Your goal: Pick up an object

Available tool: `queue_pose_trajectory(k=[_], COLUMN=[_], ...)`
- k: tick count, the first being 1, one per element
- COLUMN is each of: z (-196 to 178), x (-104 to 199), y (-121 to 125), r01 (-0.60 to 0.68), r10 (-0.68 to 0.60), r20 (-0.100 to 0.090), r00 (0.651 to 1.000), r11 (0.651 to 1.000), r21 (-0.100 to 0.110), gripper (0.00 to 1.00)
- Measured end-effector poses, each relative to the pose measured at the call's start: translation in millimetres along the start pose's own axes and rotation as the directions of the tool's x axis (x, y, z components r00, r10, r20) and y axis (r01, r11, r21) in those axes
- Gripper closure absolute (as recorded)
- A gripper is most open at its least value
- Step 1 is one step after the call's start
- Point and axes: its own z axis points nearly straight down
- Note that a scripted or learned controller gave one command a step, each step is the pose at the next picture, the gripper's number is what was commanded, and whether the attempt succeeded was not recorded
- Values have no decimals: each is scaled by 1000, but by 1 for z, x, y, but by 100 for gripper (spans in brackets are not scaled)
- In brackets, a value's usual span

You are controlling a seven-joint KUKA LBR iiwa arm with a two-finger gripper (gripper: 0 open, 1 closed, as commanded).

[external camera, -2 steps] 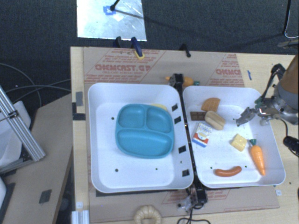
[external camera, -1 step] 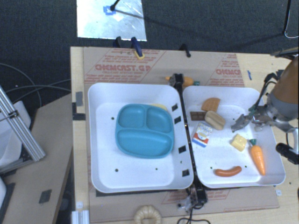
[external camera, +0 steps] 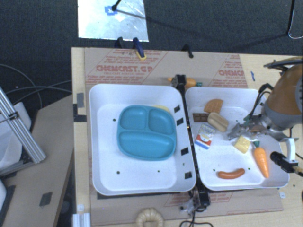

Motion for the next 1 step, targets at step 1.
queue_pose_trajectory(k=[1], z=[-13], x=[-1], y=[1], r01=[-1], r10=[1], r20=[1], r00=[1000], r11=[1000], r21=[-4], gripper=[100])
